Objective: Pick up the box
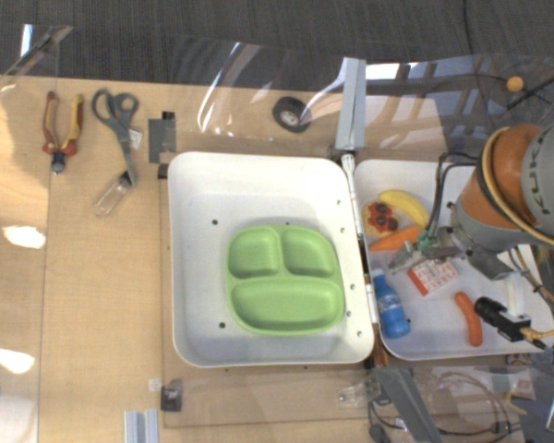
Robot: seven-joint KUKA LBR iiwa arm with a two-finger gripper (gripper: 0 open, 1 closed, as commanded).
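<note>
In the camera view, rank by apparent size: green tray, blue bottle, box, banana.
1. Green tray, by far the largest.
2. Blue bottle.
3. Box and banana look about alike; the arm hides part of the box, so I leave them unranked.

Smooth plastic bins on a matt wooden bench.

The two white bins (194, 247) look like smooth plastic with a slight sheen; the green divided plate (284, 280) is matt plastic. The bench (74, 293) shows pale wood grain. The box (433, 275) looks like printed card. The scissors (122, 127) have metal blades.
</note>
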